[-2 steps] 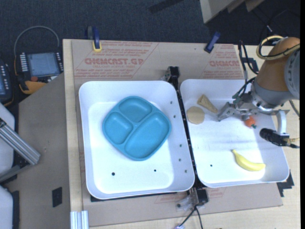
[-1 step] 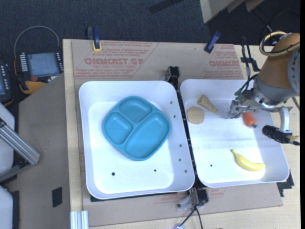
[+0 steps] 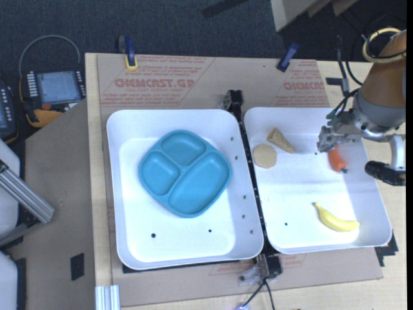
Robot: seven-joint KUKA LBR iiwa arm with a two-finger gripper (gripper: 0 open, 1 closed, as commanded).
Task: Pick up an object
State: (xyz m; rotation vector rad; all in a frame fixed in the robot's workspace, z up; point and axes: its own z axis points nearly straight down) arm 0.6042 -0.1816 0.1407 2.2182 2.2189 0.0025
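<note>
My gripper (image 3: pixel 330 142) hangs over the right side of the right bin (image 3: pixel 303 231), with the grey arm and its orange band rising to the upper right. A small orange carrot-like piece (image 3: pixel 338 161) lies just below and right of the gripper. A tan wedge (image 3: pixel 280 140) and a round beige cookie (image 3: pixel 264 155) sit at the bin's upper left. A yellow banana (image 3: pixel 335 219) rests near the bin's lower right corner.
The left bin (image 3: pixel 129 237) holds a blue divided plate (image 3: pixel 184 172) at its middle. A black clamp (image 3: pixel 233 100) stands between the bins at the back. A handheld controller (image 3: pixel 57 87) lies off the bench at upper left.
</note>
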